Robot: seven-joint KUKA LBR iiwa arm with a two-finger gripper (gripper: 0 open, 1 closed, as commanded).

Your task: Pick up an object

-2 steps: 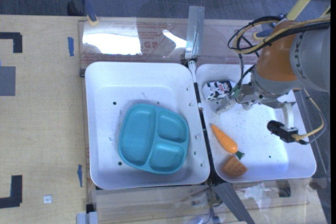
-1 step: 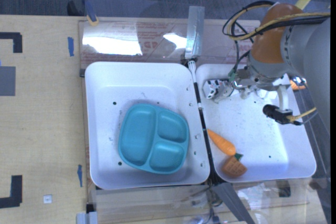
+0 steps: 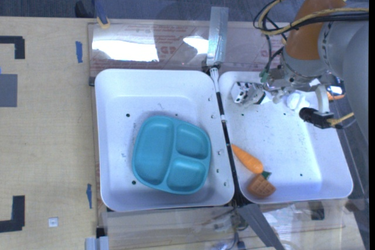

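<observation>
Hovering over the right bin (image 3: 328, 184), claw (image 3: 249, 92), grip state impossible to tell.

A light wooden bench (image 3: 41, 143) carries two shallow white bins set side by side, their inner edges touching. Taking the left bin (image 3: 111, 96) as the landmark, the right bin (image 3: 328, 167) lies directly to its right. Behind the left bin, a strip of clear plastic sheet (image 3: 146, 44) lies along the bench's far side. To its left, black corner marks (image 3: 14, 47) and small blue tape pieces (image 3: 78, 51) sit on the bare wood.
</observation>
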